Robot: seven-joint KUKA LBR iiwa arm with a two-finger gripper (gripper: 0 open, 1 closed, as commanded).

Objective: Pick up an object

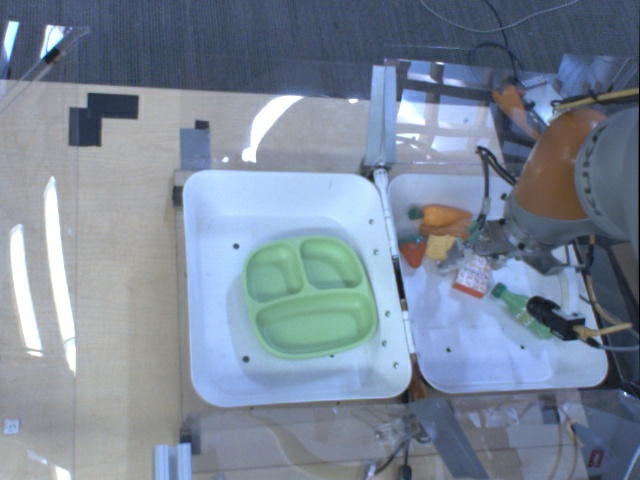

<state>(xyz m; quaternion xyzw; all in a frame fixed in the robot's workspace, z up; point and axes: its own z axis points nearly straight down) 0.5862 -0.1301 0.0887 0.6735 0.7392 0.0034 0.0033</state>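
The gripper (480, 243) (whether it grips anything I cannot tell) hangs over the small packet (473, 278) in the right bin (500, 368); it looks light and soft, so better pinch its flat middle.

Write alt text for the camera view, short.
A grey robot arm with an orange band reaches into the right white bin, above a small pile of toy food and a green bottle. The left white bin holds a green sectioned plastic tray.
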